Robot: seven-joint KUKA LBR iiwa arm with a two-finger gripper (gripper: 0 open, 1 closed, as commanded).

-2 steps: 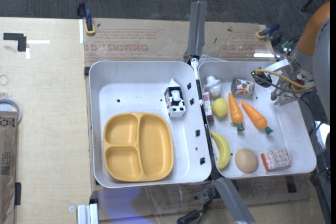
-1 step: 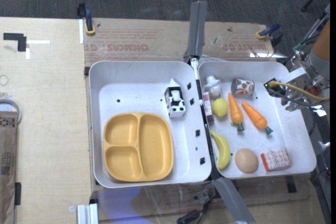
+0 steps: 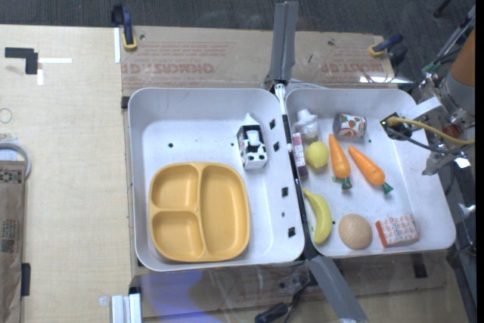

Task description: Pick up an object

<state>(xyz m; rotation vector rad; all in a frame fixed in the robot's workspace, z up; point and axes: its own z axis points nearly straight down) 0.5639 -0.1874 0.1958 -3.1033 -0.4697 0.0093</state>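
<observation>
A: State the layout, largest item first.

B: The tabletop (image 3: 68, 163) carries two shallow white bins side by side. The left bin (image 3: 189, 106) holds one yellow divided plate (image 3: 200, 212) with three compartments, and one small black-and-white carton (image 3: 252, 147) standing near the shared wall. The right bin (image 3: 431, 200) holds the candidate objects, spread loosely with gaps between most of them, which in my judgement leaves room for a descent from above.

A: Count the contents of the right bin.

B: Two carrots (image 3: 338, 156), lying close together at a slant. One banana (image 3: 321, 216) along the left wall. One brown round item (image 3: 355, 231), like a bread roll. One red and white packet (image 3: 397, 230) at the lower right. One small can (image 3: 349, 126) on its side. One lemon (image 3: 317, 155). One small white bottle (image 3: 306, 121). One dark slim bar (image 3: 299, 155) against the divider.

A: Report the gripper.

B: The gripper (image 3: 446, 136) sits at the right rim of the right bin, above its edge. The state of the jaws cannot be told here; nothing is seen between them. No object is lifted; all rest on the bin floor.
</observation>
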